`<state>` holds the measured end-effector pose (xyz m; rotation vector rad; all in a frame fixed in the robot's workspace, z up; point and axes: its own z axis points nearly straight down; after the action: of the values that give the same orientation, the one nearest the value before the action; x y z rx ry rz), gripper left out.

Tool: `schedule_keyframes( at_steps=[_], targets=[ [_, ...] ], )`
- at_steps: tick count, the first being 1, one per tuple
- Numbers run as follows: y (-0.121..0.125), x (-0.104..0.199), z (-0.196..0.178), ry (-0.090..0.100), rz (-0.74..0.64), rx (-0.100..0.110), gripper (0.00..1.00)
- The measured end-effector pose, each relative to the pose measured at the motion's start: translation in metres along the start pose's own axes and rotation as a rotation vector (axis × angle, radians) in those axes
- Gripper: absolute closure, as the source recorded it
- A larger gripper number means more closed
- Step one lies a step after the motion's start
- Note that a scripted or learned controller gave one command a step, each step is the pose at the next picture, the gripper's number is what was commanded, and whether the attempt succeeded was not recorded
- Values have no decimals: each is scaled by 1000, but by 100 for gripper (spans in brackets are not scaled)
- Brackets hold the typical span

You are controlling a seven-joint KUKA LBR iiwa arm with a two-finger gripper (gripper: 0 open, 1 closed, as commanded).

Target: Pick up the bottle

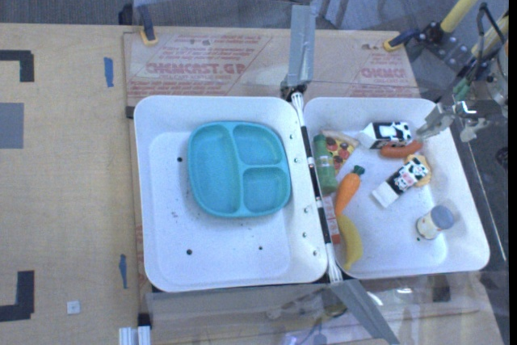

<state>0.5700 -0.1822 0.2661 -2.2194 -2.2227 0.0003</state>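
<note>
A green bottle (325, 164) lies lengthwise against the left wall of the right bin (468, 198), its cap toward the far side. It touches a toy pizza slice (342, 148) on its right. My gripper (443, 119) hangs over the far right corner of that bin, well to the right of the bottle, near a black-and-white cow-patterned toy (390, 132). Nothing shows between its tips at this size.
The right bin also holds a carrot (347, 190), a banana (350, 240), a red sausage (400, 148), a cow-patterned carton (404, 177) and a small blue-capped jar (435, 221). A teal divided plate (239, 169) sits in the left bin (161, 198).
</note>
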Motion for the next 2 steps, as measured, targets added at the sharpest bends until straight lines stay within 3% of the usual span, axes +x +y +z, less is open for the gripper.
schedule_keyframes(
  at_steps=[1, 2],
  targets=[
    [0, 0, 0, 0, 0, 0, 0],
    [-1, -20, 48, 0, -113, 0, 0]
  ],
)
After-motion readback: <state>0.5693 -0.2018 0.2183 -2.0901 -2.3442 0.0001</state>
